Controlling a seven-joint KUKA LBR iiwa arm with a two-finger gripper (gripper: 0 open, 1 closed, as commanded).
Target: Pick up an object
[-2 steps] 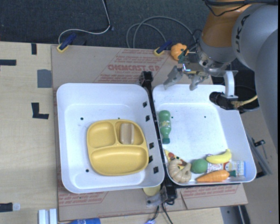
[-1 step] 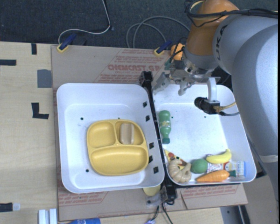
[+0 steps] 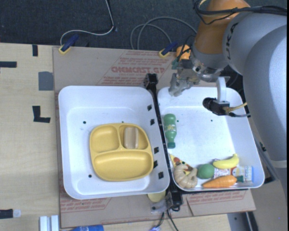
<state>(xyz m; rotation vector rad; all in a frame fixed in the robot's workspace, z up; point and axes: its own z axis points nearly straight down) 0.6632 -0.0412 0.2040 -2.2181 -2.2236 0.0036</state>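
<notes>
Two white bins sit side by side on the bench. One yellow divided plate (image 3: 120, 152) lies in my left bin (image 3: 70, 129), with one brownish piece (image 3: 130, 137) in a compartment. My right bin (image 3: 202, 129) holds one green bottle (image 3: 170, 129) by the dividing wall, and a cluster at its near edge: one banana (image 3: 226, 162), one carrot (image 3: 220, 181), one green ball (image 3: 205, 171), one tan item (image 3: 186, 175). My arm reaches in from the right; my pincer (image 3: 178, 86) hangs over the right bin's far corner, holding nothing, fingers apparently apart.
</notes>
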